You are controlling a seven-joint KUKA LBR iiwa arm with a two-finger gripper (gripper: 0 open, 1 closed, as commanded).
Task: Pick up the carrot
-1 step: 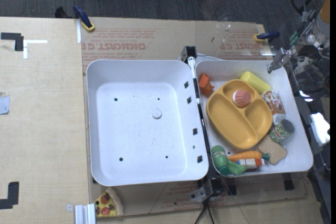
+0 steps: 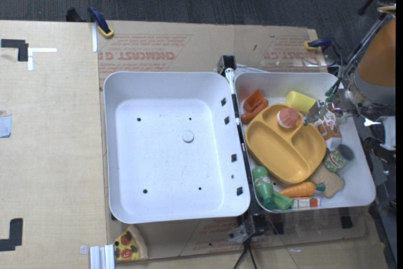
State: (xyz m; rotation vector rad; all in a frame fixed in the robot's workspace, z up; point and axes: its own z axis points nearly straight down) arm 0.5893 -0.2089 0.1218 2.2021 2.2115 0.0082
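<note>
Looking at the gripper (image 2: 321, 111), I cannot tell its finger state; it sits low in the right bin (image 2: 359, 189), at the far-right rim of the yellow plate (image 2: 286, 151), beside a packet (image 2: 329, 129). I cannot tell whether it touches either. Arm (image 2: 378, 66) comes in from the right, orange band showing, wrist angled down and leftward. One carrot (image 2: 297, 189) lies in the right bin near its front edge, just below the plate, beside the bread slice (image 2: 330, 181). Two bins; left bin (image 2: 170, 142) next to it. Count: one plate, one yellow block (image 2: 300, 101), one can (image 2: 338, 159), one pizza slice (image 2: 127, 247) outside on the bench.
</note>
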